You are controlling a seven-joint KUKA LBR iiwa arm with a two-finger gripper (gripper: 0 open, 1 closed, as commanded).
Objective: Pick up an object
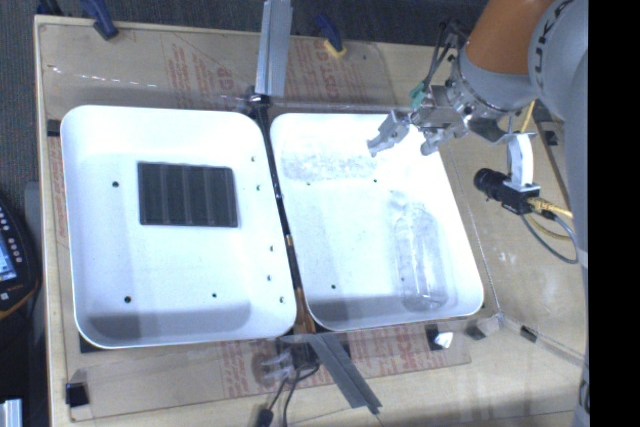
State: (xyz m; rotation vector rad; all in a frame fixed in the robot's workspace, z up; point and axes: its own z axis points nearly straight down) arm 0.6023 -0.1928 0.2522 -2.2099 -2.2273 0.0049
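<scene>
the gripper [408, 137] is seen above the far edge of the right bin [330, 300], its two fingers spread apart with nothing between them. the likely thing to be picked, a clear plastic bottle [418, 253], lies on its side on the floor of the right bin, toward that bin's near right corner, its length running from far to near. a faint patch of crumpled clear film [318, 165] is made out in the far left part of the same bin; what it is cannot be told for certain. outside the right bin, to its left, a dark ribbed tray [188, 194] rests in the left bin [90, 315].

the step in hand is judged to be the approach. it would be done well if the gripper were carried toward the near right corner of the right bin, the fingers turned to straddle the bottle across its width, and lowered at its middle. since the bottle is round and smooth, a roll or slip is to be expected if it is squeezed off centre.
</scene>
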